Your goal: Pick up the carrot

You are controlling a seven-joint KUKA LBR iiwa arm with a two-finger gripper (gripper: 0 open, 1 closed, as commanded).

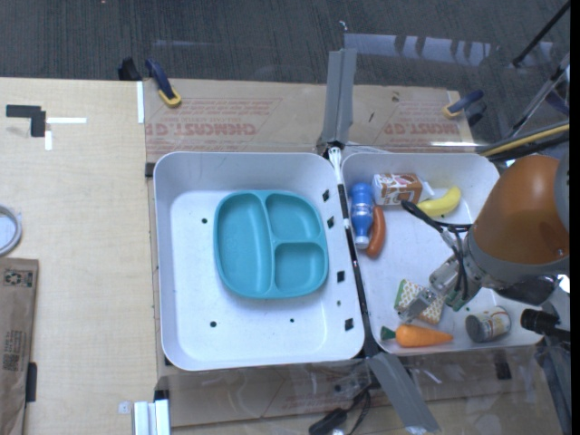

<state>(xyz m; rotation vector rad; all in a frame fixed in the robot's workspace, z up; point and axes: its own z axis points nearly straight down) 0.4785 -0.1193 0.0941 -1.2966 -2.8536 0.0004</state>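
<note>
The orange carrot (pixel 423 336) lies on its side at the front edge of the right bin (pixel 399 261), pointing right. My gripper (pixel 428 303) hangs low in that bin, just above and behind the carrot, over a green-speckled sandwich piece (pixel 413 294). The grey arm with its orange band (pixel 523 214) comes in from the right. Nothing shows between the gripper and the carrot, and a small gap separates them.
A small tin can (pixel 489 324) lies right of the carrot. At the back of the right bin are a banana (pixel 441 202), a small carton (pixel 397 187), a blue bottle (pixel 362 208) and a brown sausage (pixel 376 230). The left bin (pixel 181 243) holds a teal divided plate (pixel 270 243).
</note>
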